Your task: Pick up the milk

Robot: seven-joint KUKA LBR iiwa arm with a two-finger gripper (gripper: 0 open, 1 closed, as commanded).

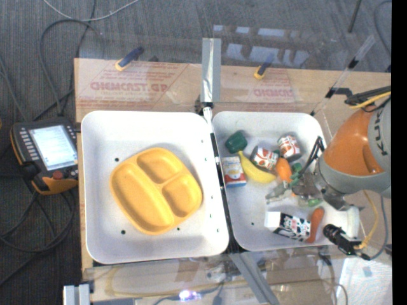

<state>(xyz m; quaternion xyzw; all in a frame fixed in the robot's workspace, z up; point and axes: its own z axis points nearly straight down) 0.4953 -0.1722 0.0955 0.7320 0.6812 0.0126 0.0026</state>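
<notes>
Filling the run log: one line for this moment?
target: milk carton lying in right bin | gripper above the bin, beside carrot | milk not grasped | yellow tray in left bin

One camera fixed high above the bench [89, 75], looking down at a slant toward twelve o'clock; far enough to take in both white bins [95, 234] whole; the arm [362, 151] enters from three o'clock.

Yellow tray [156, 189], seemingly black-and-white-patched milk [287, 223].
</notes>
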